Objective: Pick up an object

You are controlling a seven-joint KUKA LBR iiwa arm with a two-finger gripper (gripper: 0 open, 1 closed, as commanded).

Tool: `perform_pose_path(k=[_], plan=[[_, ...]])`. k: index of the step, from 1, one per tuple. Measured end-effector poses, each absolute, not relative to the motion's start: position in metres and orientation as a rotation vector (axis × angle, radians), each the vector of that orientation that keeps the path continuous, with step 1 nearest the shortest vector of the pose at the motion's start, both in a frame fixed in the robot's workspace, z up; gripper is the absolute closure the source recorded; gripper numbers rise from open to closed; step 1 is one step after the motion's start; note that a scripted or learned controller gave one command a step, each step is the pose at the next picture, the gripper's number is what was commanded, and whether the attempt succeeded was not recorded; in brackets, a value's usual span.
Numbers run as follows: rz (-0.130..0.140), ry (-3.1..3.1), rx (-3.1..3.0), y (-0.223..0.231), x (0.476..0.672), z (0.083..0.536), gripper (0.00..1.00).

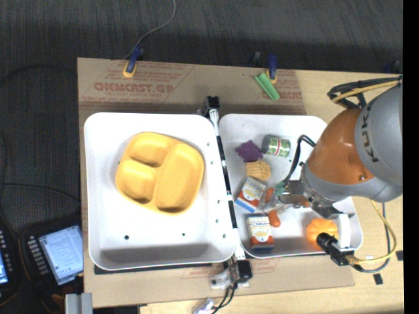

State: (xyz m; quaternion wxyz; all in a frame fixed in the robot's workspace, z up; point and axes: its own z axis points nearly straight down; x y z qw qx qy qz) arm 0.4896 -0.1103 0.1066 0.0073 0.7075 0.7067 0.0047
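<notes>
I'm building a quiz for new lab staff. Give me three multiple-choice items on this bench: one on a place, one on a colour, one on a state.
1. The yellow three-compartment plastic tray lies in:
A the left white bin
B the right white bin
C the floor

2. The small crumpled object beside the green-labelled can is:
A red
B purple
C white

3. The can is:
A upright
B on its side
C crushed flat

Answers:
1 A, it sits inside the left white bin.
2 B, it is plainly purple.
3 B, its round end faces sideways.
</notes>
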Motion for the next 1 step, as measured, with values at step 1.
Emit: perform_pose_path(k=[1], plan=[[0.003,2.222,2.218,-0.0401,0.5956,0.1852,1.00]])
